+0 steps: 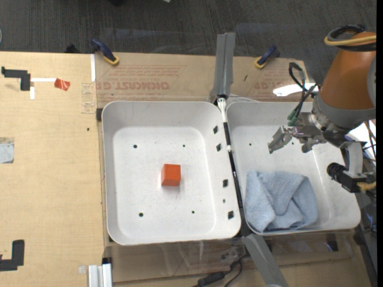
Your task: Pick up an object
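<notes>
A small orange-red cube [171, 175] sits on the floor of the left bin [119, 160], near its middle. A crumpled light-blue cloth [281, 201] lies in the front part of the right bin [257, 121]. My gripper [293, 143] hangs over the back half of the right bin, above and behind the cloth. Its fingers are spread open, with nothing between them. The cube is far to its left, across the divider between the bins.
The two bins meet at a raised rim with black clips [227, 160]. A grey post [224, 64] stands behind that seam. Clamps [105, 51] hold the cardboard backing. The arm's cables [350, 178] hang over the right bin's right side.
</notes>
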